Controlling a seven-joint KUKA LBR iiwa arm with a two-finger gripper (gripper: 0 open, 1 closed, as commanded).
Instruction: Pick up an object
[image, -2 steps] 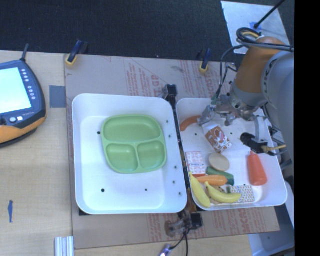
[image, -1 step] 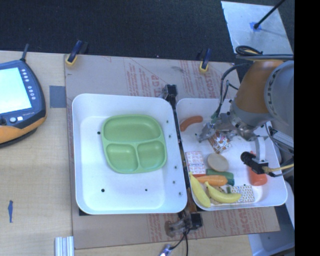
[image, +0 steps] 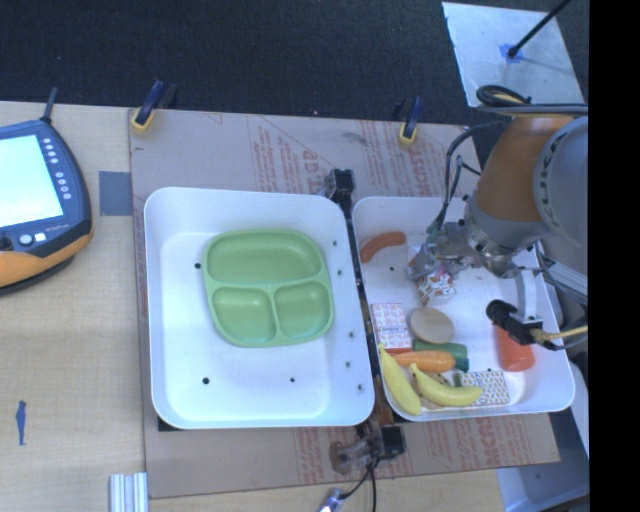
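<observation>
My gripper (image: 437, 263) reaches down into the upper middle of the right bin (image: 556, 400). It hovers over or touches a crumpled red-and-white packet (image: 437, 288); I cannot tell which. An orange sausage-shaped piece (image: 382, 245) lies to its left. Nearer the front lie a pink patterned packet (image: 390, 325), a tan round disc (image: 432, 325), a carrot (image: 430, 360) beside a green piece (image: 457, 352), and two bananas (image: 402, 385). A red object (image: 516, 353) sits at the right wall. The arm's body hides the bin's back right corner.
The left bin (image: 180, 400) holds a green divided plate (image: 270, 287). A patterned flat item (image: 492, 386) lies at the right bin's front. A handheld control pendant (image: 35, 200) rests on the bench at far left. Clamps (image: 148, 106) grip the board's back edge.
</observation>
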